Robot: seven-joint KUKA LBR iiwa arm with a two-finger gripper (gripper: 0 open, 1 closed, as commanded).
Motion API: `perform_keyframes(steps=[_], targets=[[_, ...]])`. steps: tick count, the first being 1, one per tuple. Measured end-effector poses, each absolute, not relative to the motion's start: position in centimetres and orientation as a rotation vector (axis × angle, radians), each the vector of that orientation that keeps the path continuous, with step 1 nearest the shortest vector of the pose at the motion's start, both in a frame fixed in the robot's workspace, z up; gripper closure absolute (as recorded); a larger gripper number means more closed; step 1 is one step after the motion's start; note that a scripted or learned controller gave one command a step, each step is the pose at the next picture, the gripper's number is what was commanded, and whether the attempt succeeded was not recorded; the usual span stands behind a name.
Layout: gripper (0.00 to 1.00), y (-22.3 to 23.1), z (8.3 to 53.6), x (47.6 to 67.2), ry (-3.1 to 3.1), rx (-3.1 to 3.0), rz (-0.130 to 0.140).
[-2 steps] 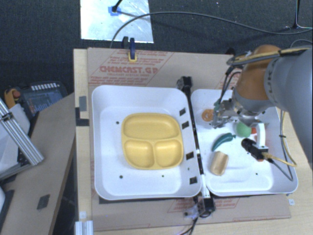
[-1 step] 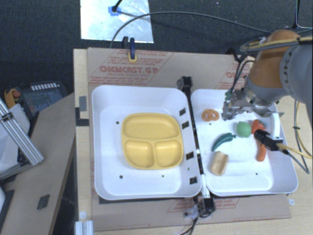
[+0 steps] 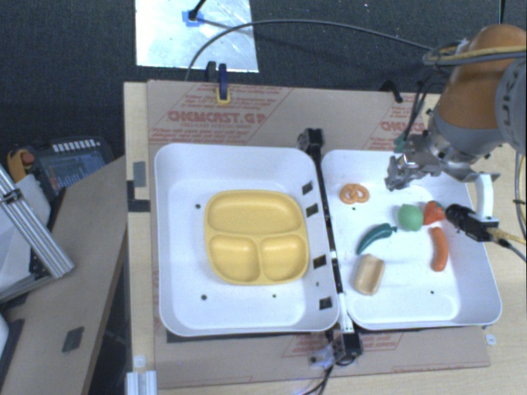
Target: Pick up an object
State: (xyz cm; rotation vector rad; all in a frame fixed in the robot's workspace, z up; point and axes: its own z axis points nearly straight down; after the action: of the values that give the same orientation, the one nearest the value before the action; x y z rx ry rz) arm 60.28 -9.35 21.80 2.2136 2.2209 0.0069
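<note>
In the right bin [image 3: 461,303] lie a small orange pretzel [image 3: 355,193], a green pepper [image 3: 375,236], a green ball [image 3: 410,216], an orange-red piece [image 3: 434,213], a red-orange sausage [image 3: 440,249] and a tan bread roll [image 3: 369,274]. My gripper [image 3: 399,174] hangs over the bin's far part, to the right of the pretzel and above the green ball. Nothing shows between its fingers, and their spacing is unclear.
The left bin [image 3: 177,220] holds a yellow tray [image 3: 254,236] with three compartments. A black divider strip [image 3: 323,220] runs between the two bins. A bench with a grey device [image 3: 70,167] stands at the far left.
</note>
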Motion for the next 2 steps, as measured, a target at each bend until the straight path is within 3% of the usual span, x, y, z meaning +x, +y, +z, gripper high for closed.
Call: perform_keyframes(steps=[1,2], targets=[[1.0,-9.4,24.2,60.4,2.223,2.215,0.005],[1.0,-4.1,22.9,60.8,2.231,2.212,0.003]])
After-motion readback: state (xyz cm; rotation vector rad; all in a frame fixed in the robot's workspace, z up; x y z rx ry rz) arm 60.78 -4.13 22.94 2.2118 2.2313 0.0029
